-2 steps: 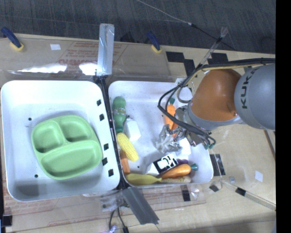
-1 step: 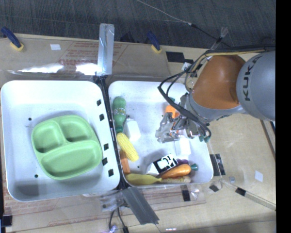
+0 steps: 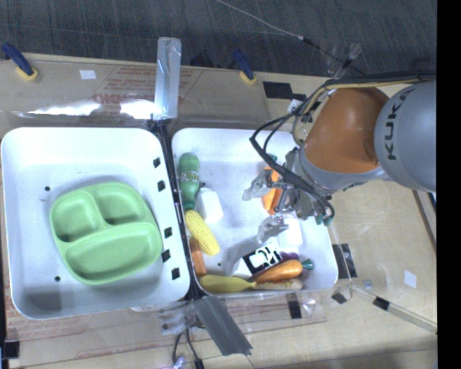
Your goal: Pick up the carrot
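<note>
Hanging over the right bin, the tool gripped an orange carrot between its fingers — raised above the clutter. Below lay a corn cob, a cucumber, a banana and another carrot; the left bin held a green divided plate.

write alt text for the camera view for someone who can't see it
A grey robot arm reaches from the right over the right white bin, its tool with something orange between its fingers, above corn, a cucumber, a banana and a carrot. The left bin holds a green divided plate.
</note>
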Available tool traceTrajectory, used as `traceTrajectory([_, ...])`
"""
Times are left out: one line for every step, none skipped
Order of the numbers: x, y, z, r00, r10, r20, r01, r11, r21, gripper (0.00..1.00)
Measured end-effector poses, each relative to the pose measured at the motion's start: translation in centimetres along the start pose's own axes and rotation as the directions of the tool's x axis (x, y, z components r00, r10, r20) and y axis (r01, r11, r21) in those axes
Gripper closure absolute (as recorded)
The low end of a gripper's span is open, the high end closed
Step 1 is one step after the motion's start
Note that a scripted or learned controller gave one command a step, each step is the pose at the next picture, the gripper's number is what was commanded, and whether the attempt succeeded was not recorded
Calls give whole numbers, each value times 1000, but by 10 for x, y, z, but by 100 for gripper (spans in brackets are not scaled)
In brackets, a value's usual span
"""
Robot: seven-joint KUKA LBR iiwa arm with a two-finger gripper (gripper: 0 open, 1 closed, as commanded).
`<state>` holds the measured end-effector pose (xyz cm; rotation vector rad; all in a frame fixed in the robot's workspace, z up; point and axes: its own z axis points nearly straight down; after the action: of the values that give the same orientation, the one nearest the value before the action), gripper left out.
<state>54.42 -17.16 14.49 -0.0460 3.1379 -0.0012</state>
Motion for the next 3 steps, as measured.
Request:
traceTrajectory([-41, -25, 55, 999, 48, -5, -48, 999, -1, 0])
traceTrajectory([-45, -24, 42, 999, 41, 2, -41, 999, 0, 100])
traceTrajectory([-16, -24, 3, 953, 302, -3, -302, 953, 0, 100])
